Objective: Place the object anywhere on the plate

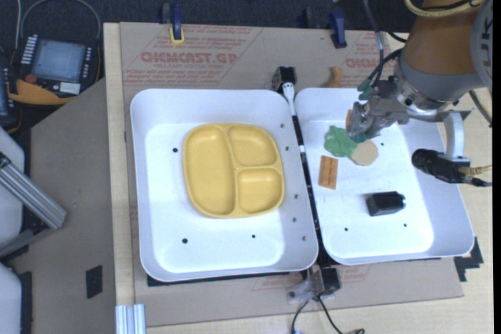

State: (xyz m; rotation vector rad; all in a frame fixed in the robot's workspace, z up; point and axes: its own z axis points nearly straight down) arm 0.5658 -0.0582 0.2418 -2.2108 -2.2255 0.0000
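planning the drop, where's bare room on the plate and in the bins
All three compartments of the yellow plate are bare, and so is the left bin floor around it. In the right bin, the near strip below the black block is free; the far-left part is crowded by the gripper, green piece, tan disc and orange block.

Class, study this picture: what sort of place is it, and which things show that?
Probably a robotics lab bench: a grey and orange arm reaches over two white bins, the board beneath is held by clamps, and a handheld control pendant lies beside it.
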